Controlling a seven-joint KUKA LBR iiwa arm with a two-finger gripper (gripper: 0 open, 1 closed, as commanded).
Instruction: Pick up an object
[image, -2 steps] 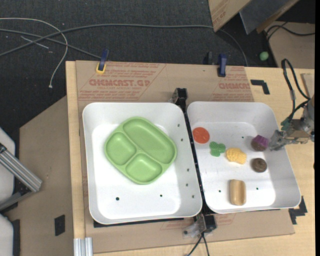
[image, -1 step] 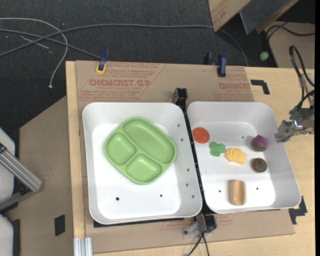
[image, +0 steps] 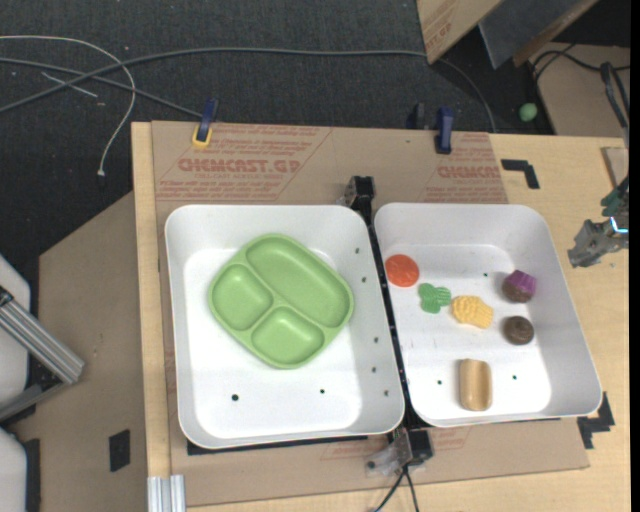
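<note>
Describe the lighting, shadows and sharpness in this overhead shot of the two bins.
Camera view: even, soft light; the green divided plate and the toy foods, such as the yellow piece, cast only faint shadows; no strong glare on the white bins; the bins are fairly sharp, while the gripper at the right edge looks blurred.

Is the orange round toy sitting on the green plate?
No, the orange round toy lies in the right bin, while the green divided plate sits in the left bin.
</note>
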